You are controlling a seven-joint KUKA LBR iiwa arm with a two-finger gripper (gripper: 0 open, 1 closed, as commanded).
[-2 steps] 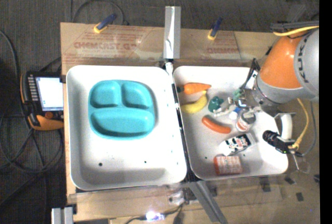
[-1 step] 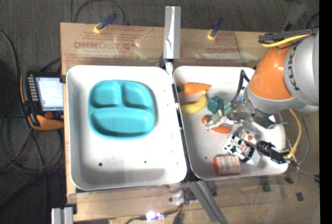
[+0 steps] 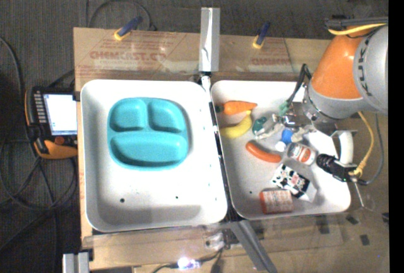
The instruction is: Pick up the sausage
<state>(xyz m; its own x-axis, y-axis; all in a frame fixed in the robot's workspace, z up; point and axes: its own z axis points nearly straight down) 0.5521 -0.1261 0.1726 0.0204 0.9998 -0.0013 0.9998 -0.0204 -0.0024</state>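
Pincer (image 3: 291, 119) grip state unclear amid clutter; sausage (image 3: 262, 151) lies apart, unheld

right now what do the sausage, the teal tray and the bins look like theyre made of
Sausage: probably toy plastic or rubber, with a smooth, evenly orange-red skin. Teal tray: moulded plastic with a matte finish, soft rounded compartment edges. Bins: thin white plastic, going by the rounded rims and a faint sheen.

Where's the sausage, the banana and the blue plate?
sausage (image 3: 262, 151): camera view, middle of its length.
banana (image 3: 237, 127): camera view, middle of the curve.
blue plate (image 3: 149, 148): camera view, its big lower compartment.
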